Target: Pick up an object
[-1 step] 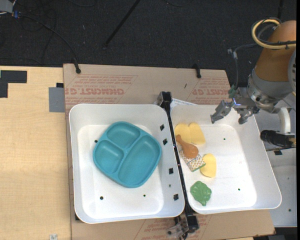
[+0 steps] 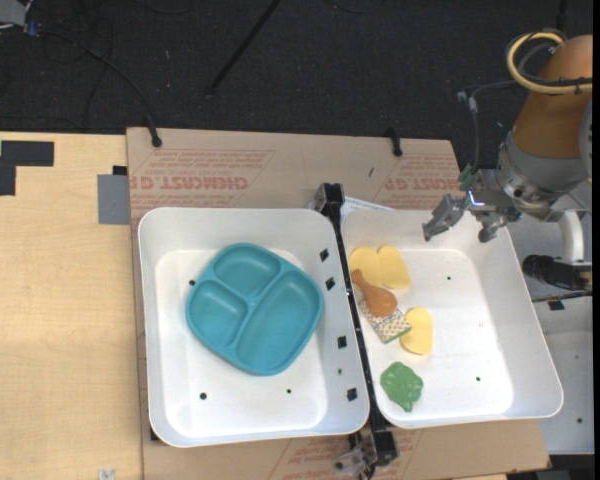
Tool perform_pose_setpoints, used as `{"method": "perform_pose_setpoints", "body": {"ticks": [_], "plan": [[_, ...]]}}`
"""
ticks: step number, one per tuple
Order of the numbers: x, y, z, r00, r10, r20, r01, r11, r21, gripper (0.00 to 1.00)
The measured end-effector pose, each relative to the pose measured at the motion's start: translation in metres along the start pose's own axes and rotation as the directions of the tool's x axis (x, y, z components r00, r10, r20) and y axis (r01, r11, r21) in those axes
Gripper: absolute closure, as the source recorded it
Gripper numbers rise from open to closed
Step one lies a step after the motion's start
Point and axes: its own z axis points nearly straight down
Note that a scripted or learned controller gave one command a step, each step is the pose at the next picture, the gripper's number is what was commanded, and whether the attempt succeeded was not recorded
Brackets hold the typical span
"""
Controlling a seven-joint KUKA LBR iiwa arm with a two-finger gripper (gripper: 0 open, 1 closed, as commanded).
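So far nothing is picked: the gripper (image 2: 467, 217) hangs open and empty over the right bin's (image 2: 500, 298) far edge, its toys (image 2: 392, 308) untouched.

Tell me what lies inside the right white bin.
Inside the right bin lie yellow pieces, a brown drumstick-shaped toy, a patterned piece and a green toy. Their overlapped parts are hidden.

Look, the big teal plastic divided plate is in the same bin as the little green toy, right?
Not quite. The camera view shows the big teal plastic divided plate lying in the left white bin, while the little green toy sits in the right white bin, with the yellow and orange pieces. They are in different bins.
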Motion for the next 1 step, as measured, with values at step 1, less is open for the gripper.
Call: {"method": "perform_pose_setpoints", "body": {"ticks": [1], "plan": [[-0.0029, 0.0067, 0.0601, 1.0, 0.0, 0.0, 0.0, 1.0, 0.005, 0.0]]}}
